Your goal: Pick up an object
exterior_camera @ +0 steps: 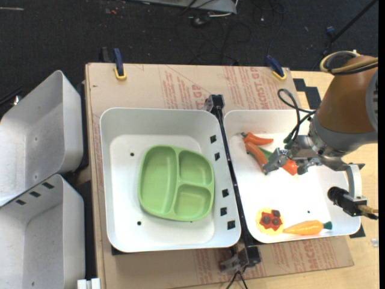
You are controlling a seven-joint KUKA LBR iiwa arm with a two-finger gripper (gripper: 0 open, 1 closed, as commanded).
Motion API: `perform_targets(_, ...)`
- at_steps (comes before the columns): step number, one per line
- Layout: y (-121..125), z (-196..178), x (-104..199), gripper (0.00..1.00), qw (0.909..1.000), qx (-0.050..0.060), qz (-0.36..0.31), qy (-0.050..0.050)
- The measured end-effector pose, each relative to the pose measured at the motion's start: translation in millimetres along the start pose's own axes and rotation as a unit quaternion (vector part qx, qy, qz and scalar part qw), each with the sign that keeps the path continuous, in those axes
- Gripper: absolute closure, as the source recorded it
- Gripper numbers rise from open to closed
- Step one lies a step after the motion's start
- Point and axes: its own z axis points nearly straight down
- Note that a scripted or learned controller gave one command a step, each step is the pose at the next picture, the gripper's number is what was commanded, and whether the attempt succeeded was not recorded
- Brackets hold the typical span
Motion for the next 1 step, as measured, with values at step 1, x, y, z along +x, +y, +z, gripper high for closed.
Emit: perform_targets(1,2.8,-6.3,0.1,0.00,1.0000,-0.006,-0.001,-0.001)
